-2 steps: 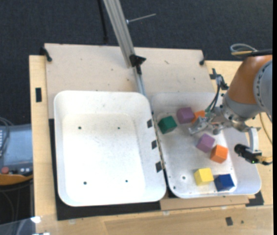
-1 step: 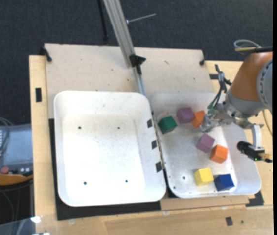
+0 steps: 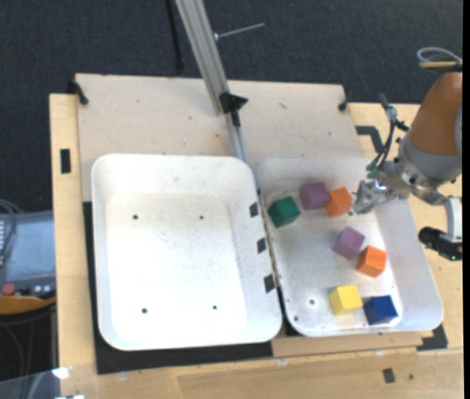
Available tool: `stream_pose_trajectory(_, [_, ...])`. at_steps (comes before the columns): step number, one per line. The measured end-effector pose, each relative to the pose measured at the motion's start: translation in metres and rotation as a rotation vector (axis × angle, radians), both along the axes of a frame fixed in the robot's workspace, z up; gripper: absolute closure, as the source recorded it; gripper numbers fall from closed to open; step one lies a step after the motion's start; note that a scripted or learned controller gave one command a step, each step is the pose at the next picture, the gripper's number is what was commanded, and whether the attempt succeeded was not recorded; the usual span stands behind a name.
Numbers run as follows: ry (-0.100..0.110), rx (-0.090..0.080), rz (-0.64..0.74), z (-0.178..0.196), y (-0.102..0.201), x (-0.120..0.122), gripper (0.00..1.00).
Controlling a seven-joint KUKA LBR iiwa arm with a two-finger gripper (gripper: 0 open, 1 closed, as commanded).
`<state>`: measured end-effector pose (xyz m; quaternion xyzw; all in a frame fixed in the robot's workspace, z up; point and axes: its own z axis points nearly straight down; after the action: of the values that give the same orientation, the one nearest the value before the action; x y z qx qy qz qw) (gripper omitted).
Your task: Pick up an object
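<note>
The right bin (image 3: 409, 248) holds several small blocks. A green block (image 3: 284, 211) lies at its left, a purple block (image 3: 315, 194) and an orange block (image 3: 339, 201) sit side by side near the top. A second purple block (image 3: 350, 242) and a second orange block (image 3: 372, 261) lie in the middle. A yellow block (image 3: 345, 298) and a blue block (image 3: 380, 309) rest at the front. My gripper (image 3: 363, 199) hangs just right of the upper orange block, low over the bin, with nothing visibly between its fingers.
The left bin (image 3: 177, 252) stands beside the right one. A slanted metal post (image 3: 206, 48) rises from behind the bins. The arm (image 3: 434, 140) enters from the right. A grey device with cables (image 3: 11, 260) sits off the bench at left.
</note>
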<state>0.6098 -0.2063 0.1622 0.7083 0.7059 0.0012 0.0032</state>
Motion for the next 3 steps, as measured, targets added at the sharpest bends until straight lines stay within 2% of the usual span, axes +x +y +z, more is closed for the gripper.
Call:
stream_pose_trajectory(2, [-0.001,0.0,0.005,0.115,-0.007,-0.006,1.0])
stream_pose_trajectory(3, [0.006,0.003,0.009,0.1,0.044,-0.02,1.0])
